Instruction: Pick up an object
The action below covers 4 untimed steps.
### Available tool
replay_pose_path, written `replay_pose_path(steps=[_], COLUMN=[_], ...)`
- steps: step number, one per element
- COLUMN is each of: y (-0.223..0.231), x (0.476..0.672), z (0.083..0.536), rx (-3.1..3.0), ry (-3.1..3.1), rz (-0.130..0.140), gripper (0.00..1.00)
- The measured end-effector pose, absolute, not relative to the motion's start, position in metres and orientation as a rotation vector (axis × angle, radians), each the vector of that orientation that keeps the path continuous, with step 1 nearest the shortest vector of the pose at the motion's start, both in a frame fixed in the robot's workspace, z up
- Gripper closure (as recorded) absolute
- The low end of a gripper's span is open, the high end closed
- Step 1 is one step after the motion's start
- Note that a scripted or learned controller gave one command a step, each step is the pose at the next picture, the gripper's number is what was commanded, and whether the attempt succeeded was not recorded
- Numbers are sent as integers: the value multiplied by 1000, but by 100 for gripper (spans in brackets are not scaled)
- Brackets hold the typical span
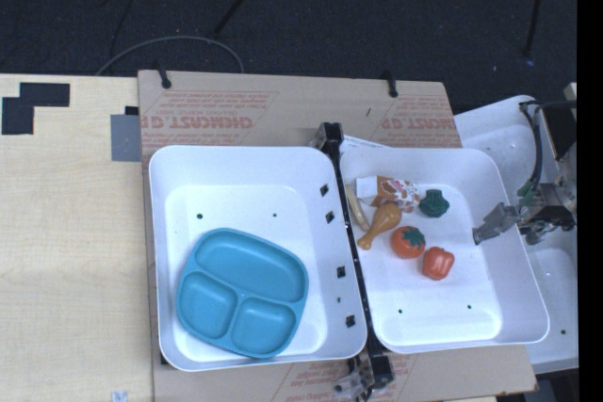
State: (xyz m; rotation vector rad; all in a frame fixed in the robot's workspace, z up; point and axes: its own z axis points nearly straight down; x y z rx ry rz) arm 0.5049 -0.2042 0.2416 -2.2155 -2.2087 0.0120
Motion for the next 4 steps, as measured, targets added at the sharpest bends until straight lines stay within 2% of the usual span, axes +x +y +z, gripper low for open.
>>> replay_pose_path(steps=[1,4], y=[-204,-189], x=[507,504], z=[248,116], rx=[-2219,-2219], ry=[-2220,-2215], rz=[2,3], gripper=[0,0])
